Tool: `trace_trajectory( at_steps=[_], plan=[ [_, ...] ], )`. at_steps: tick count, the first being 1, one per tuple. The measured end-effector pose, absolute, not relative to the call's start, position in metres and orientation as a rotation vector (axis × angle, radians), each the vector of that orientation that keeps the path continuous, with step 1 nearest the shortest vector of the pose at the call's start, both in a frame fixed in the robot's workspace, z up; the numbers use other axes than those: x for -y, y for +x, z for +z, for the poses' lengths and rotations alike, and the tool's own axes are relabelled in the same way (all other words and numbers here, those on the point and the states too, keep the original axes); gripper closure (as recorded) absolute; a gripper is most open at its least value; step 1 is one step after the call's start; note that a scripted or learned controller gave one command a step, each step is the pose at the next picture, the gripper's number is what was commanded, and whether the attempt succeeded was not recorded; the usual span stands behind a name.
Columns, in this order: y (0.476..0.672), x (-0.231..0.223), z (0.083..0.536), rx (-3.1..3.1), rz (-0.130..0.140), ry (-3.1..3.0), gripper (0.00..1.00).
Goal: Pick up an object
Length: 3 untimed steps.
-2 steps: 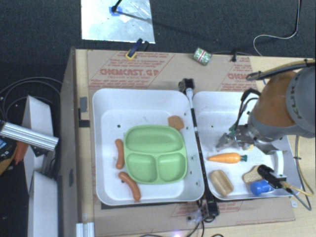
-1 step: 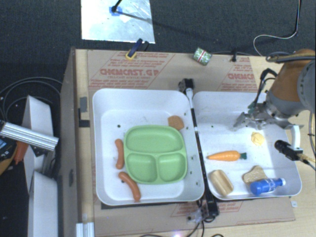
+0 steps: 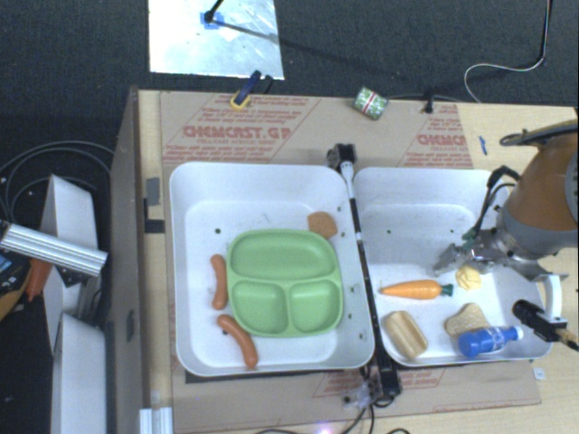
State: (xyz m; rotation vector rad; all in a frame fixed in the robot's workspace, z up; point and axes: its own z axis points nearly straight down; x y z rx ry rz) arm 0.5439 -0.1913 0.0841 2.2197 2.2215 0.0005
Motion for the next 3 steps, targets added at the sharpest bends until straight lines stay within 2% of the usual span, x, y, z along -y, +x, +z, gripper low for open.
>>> trace_trajectory(
  at_steps=[1, 2, 3],
  plan=[
    [0.545, 0.192, 0.095, -2.22, 0.003, 2.216, 1.0],
    [0.545, 0.192, 0.095, -2.22, 0.003, 2.217, 0.0],
    [0.546, 0.192, 0.106, -2.22, 0.006, 2.214, 1.0]
  ],
)
